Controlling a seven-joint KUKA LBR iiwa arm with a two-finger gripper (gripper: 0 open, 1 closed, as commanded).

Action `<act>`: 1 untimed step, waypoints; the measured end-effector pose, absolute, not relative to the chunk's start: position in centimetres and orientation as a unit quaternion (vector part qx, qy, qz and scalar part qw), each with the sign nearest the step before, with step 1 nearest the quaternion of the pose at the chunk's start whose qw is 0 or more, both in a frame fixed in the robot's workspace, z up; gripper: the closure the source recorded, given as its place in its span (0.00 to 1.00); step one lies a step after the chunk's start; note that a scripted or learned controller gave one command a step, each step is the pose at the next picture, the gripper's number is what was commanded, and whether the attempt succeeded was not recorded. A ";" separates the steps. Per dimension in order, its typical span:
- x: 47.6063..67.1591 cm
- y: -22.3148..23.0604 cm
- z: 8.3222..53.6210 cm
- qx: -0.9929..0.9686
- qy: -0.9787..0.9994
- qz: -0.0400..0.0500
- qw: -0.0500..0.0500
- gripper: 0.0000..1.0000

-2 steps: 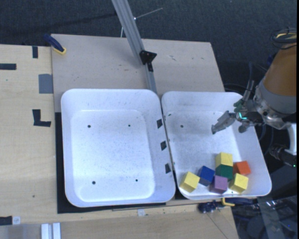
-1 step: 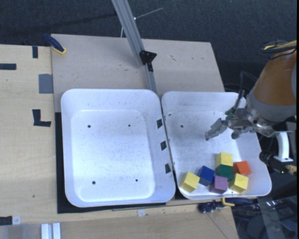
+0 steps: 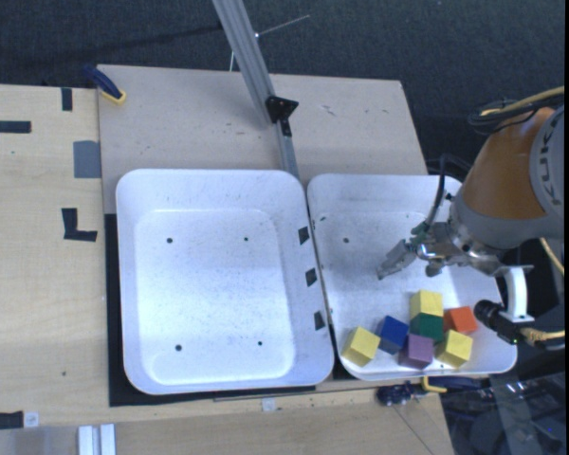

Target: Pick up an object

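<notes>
Small coloured wooden cubes cluster in the right white plastic bin's near corner: yellow cube, blue cube, purple cube, green cube, orange cube, two more yellow. Above them hangs the two-finger gripper, fingers spread, gripping nothing. Beside it lies the left white bin.

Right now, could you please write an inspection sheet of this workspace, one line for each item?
Surface: wooden bench bearing left bin and right bin.
Job's things: blocks in right bin's near corner: yellow block, blue block, green block, purple block, orange block.
Clutter: nothing seen.
Grippers: gripper above right bin, holding nothing visible.
Cables: yellow cable by arm.
Surroundings: metal pole, dark floor.
</notes>
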State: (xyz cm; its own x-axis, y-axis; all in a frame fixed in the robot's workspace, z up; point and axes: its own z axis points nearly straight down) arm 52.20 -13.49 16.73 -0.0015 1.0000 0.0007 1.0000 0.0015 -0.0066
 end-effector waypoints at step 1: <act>51.9 -14.3 11.8 -0.707 -0.707 0.002 0.003 0.00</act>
State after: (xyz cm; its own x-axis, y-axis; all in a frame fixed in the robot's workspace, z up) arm 51.91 -14.30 11.85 -0.0003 1.0000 0.0006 1.0000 0.0003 -0.0069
